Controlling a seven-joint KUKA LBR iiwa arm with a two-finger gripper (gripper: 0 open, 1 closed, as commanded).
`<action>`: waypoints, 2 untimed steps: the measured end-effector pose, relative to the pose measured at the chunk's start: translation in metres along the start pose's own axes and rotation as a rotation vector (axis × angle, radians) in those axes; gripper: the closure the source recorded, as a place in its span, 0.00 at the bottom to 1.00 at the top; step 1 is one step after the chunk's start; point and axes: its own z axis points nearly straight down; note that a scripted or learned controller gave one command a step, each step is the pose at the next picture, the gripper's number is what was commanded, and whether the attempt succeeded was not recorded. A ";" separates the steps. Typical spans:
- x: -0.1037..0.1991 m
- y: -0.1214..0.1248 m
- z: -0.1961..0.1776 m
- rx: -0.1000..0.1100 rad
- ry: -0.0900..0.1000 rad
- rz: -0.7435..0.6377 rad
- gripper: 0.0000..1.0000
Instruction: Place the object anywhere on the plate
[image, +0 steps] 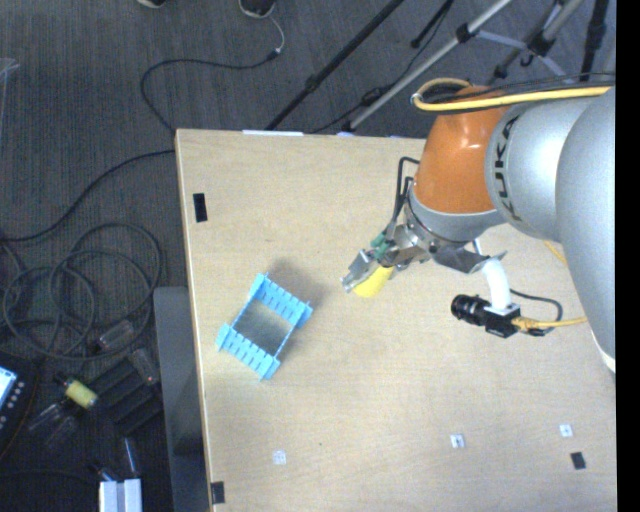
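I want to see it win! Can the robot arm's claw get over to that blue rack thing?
Probably yes. The claw, with a yellow object at its tip, hangs just right of the blue rack, and only bare bench lies between them.

A robotics lab, most likely: a pale wooden desk (400, 400) stands on dark carpet (80, 120) strewn with loose black cables (80, 290), tripod legs (500, 25) rise behind it, and a grey-and-orange industrial arm (520, 160) reaches over it.

Even, fairly bright light falls on the bench (400, 420); the floor (80, 150) left of it is dim. Shadows are soft, details slightly blurred, without glare.
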 end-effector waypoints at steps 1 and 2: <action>0.001 0.001 -0.008 0.001 0.001 -0.001 1.00; 0.002 0.001 -0.016 0.001 0.003 -0.002 1.00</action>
